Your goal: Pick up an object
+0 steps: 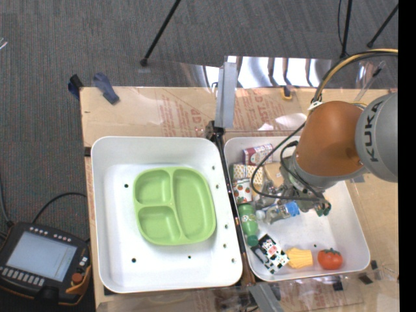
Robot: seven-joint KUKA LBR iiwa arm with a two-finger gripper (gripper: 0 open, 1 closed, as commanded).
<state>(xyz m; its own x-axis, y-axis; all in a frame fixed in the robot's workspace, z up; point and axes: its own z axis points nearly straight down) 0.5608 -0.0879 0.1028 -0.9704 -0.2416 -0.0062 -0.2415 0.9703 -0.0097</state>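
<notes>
Two bins sat side by side on the bench. The left bin (104, 174) held a three-compartment tray (174, 205) near its centre. In the right bin (354, 233), cartons (257, 153) lay at the far left corner, a bottle (247, 218) lay along the left wall, and a cow-patterned toy (272, 252), a corn cob (299, 258) and a tomato (329, 259) lined the near edge from left to right. The arm's wrist (328, 142) hung over that bin's middle.

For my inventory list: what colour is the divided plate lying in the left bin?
Light green, plain; the divided plate shows clearly in the camera view, inside the left bin.
</notes>
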